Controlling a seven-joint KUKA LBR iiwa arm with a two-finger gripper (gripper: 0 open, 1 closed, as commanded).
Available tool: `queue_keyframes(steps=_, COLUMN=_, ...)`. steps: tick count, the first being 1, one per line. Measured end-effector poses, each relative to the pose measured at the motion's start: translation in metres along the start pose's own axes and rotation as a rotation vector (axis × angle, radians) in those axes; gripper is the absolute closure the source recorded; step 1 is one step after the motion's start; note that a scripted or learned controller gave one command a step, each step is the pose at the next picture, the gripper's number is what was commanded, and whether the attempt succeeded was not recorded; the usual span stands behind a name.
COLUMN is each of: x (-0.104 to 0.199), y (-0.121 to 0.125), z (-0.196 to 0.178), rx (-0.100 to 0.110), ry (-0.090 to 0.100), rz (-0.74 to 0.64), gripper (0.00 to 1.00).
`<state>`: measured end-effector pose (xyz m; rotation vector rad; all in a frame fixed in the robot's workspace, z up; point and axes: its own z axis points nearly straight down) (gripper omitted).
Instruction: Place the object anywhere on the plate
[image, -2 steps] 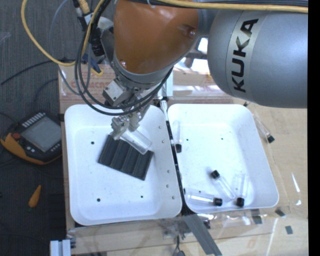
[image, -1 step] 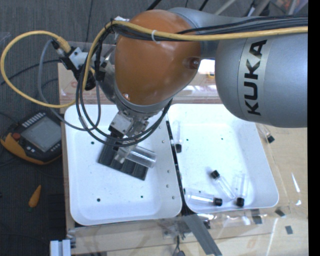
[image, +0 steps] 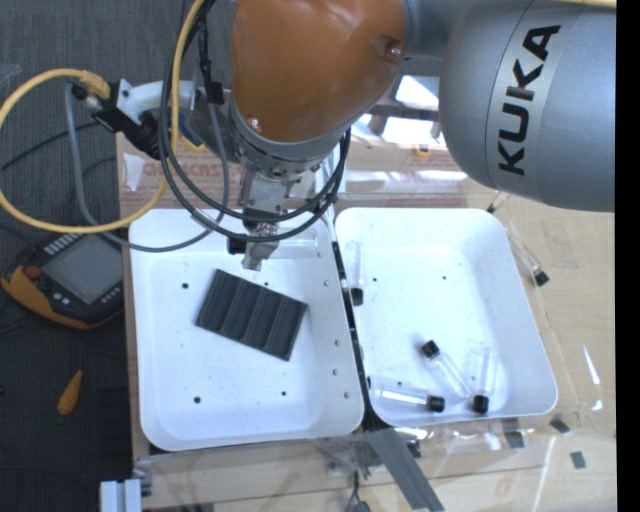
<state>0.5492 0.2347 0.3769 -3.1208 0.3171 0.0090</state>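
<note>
Tubes with black caps lie in the bin on the right side of the view. They are clear and small. Most sit near the front wall, close together. One more tube lies along the wall next to the other bin. One of these looks like the thing to move, and none is on the plate yet.

The plate is dark grey with ridges. It lies flat and a bit turned in the middle of the left bin. Nothing rests on it.

The gripper hangs over the back of the left bin, just behind the plate and well apart from the tubes. I cannot tell if its grip is loose or tight, or if it has anything in it. The arm blocks much of the top.

I think the job is at its start or at the drop. If the grip is bare, the arm needs to cross to the right bin, come down on one tube, and pinch it. The tubes are round and may roll away.
</note>
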Motion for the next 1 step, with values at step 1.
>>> queue_keyframes(steps=1, x=0.1165, y=-0.0237, z=-0.0569, rx=0.002, ry=0.002, rz=0.139, gripper=1.00)
